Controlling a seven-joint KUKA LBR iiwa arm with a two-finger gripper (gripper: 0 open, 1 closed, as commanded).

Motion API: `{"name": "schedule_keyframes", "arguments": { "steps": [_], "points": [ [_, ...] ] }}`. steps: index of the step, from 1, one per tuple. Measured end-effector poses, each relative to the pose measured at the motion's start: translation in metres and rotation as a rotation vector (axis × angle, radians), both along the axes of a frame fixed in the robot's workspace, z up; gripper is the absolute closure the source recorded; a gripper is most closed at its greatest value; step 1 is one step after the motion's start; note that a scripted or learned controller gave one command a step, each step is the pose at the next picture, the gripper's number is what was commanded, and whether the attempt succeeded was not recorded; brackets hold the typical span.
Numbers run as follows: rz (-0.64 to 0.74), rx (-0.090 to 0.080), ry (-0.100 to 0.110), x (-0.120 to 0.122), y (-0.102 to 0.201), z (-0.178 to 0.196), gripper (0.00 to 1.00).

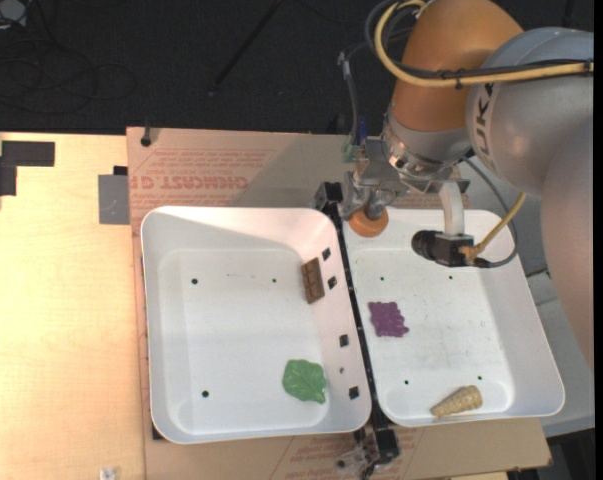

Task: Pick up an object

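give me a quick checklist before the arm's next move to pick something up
1. Hand location known: ok, above the top left corner of the right bin, by the orange object.
2. Orange object held: cannot tell.
3. Finger state: cannot tell.
4. Other targets in right bin: ok, purple object and cone lie apart.
5. Left bin targets: ok, green object and brown block, the block close to the divider wall.

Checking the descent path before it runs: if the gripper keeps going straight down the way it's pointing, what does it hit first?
Most likely the orange object at the right bin's top-left corner, directly under the gripper. Depth is unclear, so it may already be touching.
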State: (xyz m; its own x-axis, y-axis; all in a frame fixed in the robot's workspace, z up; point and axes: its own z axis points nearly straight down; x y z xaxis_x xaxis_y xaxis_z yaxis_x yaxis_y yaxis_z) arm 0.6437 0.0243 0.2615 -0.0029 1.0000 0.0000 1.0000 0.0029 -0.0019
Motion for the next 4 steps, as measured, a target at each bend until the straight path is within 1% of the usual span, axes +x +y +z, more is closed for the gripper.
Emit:
{"name": "schedule_keyframes", "arguments": {
  "steps": [1, 2, 3, 4],
  "points": [
    [0.002, 0.002, -0.012, 0.001, 0.03, 0.105, 1.0],
    [-0.006, -0.002, 0.015, -0.003, 0.003, -0.03, 1.0],
    [-0.007, -0.001, 0.008, -0.078, -0.026, -0.023, 1.0],
    [0.006, 0.003, -0.009, -0.035, 0.055, 0.055, 1.0]
  ]
}}
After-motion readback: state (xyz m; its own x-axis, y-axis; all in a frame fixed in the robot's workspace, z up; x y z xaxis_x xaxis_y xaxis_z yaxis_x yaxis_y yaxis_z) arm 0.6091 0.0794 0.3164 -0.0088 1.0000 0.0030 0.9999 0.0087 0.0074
